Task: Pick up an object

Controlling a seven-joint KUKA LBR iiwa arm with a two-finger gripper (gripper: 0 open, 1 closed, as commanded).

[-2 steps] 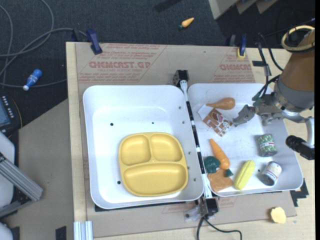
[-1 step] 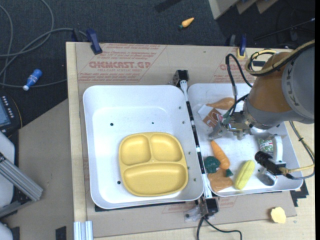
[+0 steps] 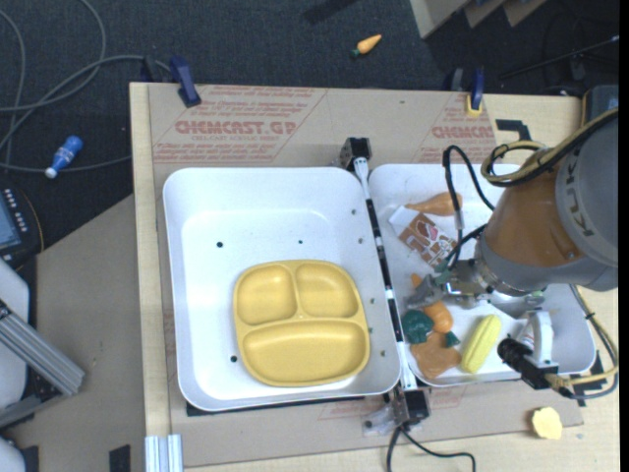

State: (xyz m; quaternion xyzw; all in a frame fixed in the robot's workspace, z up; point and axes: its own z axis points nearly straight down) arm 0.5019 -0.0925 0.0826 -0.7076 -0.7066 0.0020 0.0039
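So far nothing lifted: jaws [image 3: 454, 281] low among small plastic toys [image 3: 439, 324] just beside; we cannot tell their state.

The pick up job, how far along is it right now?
Early stage. Done: the arm is over the right bin, above its toys. In hand: nothing visibly lifted; the yellow corn, green toy and snack packet lie in the bin. Left: grasping and raising one. The yellow divided plate sits in the left bin.

Bench [image 3: 246, 126] bears two white bins [image 3: 197, 264].
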